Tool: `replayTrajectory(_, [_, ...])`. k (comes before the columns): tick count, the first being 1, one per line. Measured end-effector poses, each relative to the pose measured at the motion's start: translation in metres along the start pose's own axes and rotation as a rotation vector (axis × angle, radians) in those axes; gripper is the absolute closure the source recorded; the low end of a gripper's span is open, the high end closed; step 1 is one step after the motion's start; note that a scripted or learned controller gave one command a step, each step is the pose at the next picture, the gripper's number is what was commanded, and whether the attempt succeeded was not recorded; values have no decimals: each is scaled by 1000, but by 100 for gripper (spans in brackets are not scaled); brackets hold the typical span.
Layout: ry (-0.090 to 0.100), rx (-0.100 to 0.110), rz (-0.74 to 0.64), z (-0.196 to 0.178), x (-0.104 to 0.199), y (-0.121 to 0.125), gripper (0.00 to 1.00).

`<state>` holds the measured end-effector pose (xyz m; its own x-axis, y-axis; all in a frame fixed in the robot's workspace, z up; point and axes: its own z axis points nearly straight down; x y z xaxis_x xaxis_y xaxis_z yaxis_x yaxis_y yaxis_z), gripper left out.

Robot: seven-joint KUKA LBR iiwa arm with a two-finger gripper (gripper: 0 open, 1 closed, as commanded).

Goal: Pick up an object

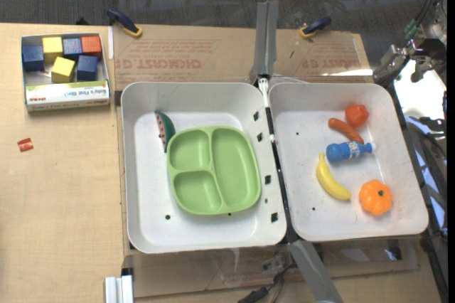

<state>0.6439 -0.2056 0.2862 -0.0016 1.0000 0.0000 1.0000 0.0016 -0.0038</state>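
Diagonally, the banana (332, 179) is laid in the right bin (313, 223), open floor leftward; the hand's (409, 56) state cannot be told.

Left bin (135, 173): green three-compartment plate (213, 170) at centre, watermelon slice (165, 129) touching its far-left edge. Far left on the wooden bench (57, 223): open box of coloured blocks (64, 70), blue, yellow, orange-red. Small red piece (25, 145) lies on the bench nearer than the box. Two clamps (124, 22) (315, 26) grip the far cardboard sheet (185, 60)
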Motion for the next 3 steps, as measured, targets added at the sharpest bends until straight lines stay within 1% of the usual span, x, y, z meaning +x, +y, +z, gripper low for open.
replayTrajectory(1, [0, -2, -3, 147, 32, 5, 0])
replayTrajectory(2, [-1, -1, 3, 196, 32, -4, 0])
replayTrajectory(3, [1, 19, 6, 192, 30, -9, 100])
